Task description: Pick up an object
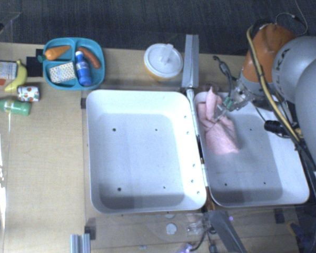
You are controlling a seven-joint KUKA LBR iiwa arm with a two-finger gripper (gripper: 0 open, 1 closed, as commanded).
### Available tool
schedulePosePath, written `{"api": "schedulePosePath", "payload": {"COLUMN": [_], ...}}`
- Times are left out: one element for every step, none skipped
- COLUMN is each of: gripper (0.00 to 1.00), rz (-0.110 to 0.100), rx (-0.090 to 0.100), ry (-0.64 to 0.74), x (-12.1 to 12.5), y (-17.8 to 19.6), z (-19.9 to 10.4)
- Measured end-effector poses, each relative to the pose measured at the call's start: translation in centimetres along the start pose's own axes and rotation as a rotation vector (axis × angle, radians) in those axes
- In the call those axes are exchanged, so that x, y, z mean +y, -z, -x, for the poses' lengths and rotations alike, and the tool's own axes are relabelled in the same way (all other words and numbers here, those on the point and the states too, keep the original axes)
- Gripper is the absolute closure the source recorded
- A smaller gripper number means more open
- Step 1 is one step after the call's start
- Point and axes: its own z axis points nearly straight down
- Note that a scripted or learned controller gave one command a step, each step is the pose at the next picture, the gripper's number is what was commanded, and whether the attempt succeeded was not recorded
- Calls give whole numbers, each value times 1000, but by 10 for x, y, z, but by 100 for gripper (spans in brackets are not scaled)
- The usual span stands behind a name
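Bench [42,183], left edge: banana [17,77], small printed can [28,93], green bottle [10,106] lying flat, red-and-white carton [2,70]. Beside these, a blue divided tray [98,62] holding toy foods and a blue bottle. Further right, a white lidded cup [163,60] behind the bins.

Left bin [142,152]: white, shallow, square.

Right bin [253,167]: white, shallow. One item, a pink cloth [218,133], soft and crumpled, elongated, lying in the bin's back-left corner against the wall by the divider, one end raised in a peak toward the rear.

Gripper [225,108]: reaching in from the right on the grey arm [305,73] with orange band, tip directly over the cloth's upper middle, touching or nearly touching the fabric; whether the pincer is released or clenched cannot be told
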Motion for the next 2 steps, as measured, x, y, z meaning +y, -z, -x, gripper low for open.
{"api": "schedulePosePath", "payload": {"gripper": [100, 100], "rz": [12, 5], "rx": [-7, 0], "ry": [78, 4], "x": [-27, 8], "y": [-7, 89], "z": [12, -58]}}
